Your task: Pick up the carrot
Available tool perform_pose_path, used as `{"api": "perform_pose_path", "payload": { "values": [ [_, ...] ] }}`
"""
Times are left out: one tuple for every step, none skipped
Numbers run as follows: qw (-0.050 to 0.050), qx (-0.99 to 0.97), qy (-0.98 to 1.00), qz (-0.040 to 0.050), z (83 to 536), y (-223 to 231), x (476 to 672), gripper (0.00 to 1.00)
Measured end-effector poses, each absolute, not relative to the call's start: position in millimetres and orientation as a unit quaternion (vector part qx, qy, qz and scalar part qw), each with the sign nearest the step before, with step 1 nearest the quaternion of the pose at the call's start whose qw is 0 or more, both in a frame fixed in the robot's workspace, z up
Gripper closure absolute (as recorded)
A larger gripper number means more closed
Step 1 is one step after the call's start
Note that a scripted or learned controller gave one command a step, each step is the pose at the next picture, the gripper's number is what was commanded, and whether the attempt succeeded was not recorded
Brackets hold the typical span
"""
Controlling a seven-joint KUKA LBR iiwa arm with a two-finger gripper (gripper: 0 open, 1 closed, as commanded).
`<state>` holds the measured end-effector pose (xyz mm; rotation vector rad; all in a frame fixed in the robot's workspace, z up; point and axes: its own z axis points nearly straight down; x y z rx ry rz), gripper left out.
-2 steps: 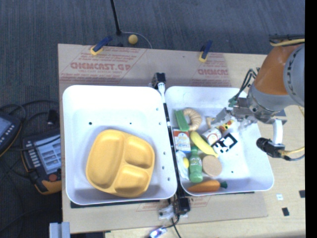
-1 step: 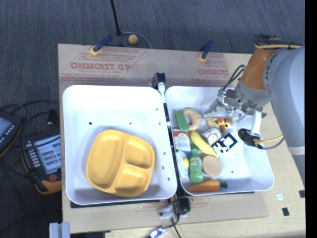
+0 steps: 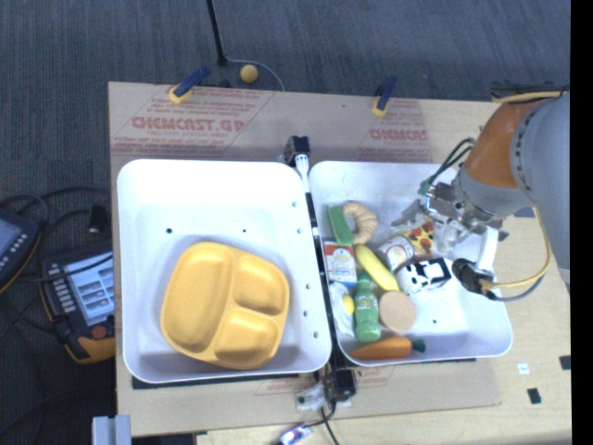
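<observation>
Maybe the fingers [image 3: 428, 213], whose opening I cannot tell, grab the green bottle [image 3: 367, 309] beside the carrot [image 3: 382, 348] instead.

A robotics lab test bench, seen from above. A sheet of printed cardboard [image 3: 315, 133] covers the bench, held by blue and yellow clamps [image 3: 190, 83] along its top edge, over grey carpet [image 3: 93, 26]. Two white bins [image 3: 139, 248] sit at centre frame. A handheld control pendant [image 3: 79, 295] and loose cables [image 3: 56, 202] lie at the left edge, and a grey and orange robot arm [image 3: 528, 151] enters at right.
</observation>
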<state>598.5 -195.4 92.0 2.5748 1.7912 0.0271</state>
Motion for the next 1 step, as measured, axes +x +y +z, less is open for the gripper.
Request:
{"api": "perform_pose_path", "payload": {
  "values": [
    [0.005,0.847,0.531,0.0028,90.1,-129.3,601.6,0.0]
  ]
}}
